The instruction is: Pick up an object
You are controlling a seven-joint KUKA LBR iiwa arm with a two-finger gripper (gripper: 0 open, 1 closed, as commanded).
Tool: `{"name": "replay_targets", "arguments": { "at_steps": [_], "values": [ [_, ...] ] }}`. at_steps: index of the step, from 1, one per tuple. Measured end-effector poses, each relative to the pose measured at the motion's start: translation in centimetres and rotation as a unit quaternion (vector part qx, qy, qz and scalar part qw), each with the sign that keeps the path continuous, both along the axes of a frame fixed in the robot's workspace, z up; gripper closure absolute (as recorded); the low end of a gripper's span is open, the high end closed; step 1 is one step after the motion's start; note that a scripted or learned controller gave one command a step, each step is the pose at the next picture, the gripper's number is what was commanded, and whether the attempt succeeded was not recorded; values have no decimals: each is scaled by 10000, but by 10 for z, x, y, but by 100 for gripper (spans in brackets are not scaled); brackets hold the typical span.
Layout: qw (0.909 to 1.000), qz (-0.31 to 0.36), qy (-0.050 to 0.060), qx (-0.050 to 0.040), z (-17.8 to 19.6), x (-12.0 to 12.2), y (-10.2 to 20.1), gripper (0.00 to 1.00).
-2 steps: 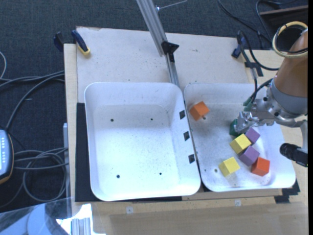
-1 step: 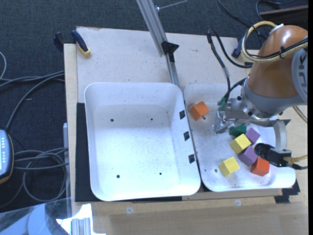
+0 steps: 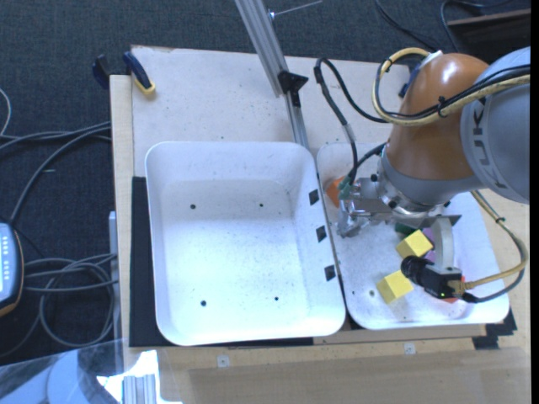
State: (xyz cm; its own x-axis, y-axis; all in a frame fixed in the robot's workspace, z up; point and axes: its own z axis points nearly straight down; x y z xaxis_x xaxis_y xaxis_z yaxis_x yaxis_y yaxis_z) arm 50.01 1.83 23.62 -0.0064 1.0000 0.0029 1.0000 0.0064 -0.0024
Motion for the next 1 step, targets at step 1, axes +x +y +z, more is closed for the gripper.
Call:
{"name": "replay_targets", "arguments": {
  "at_steps": [1],
  "values": [
    [10000,3,-12,-1,-3,6,57,100]
  ]
}}
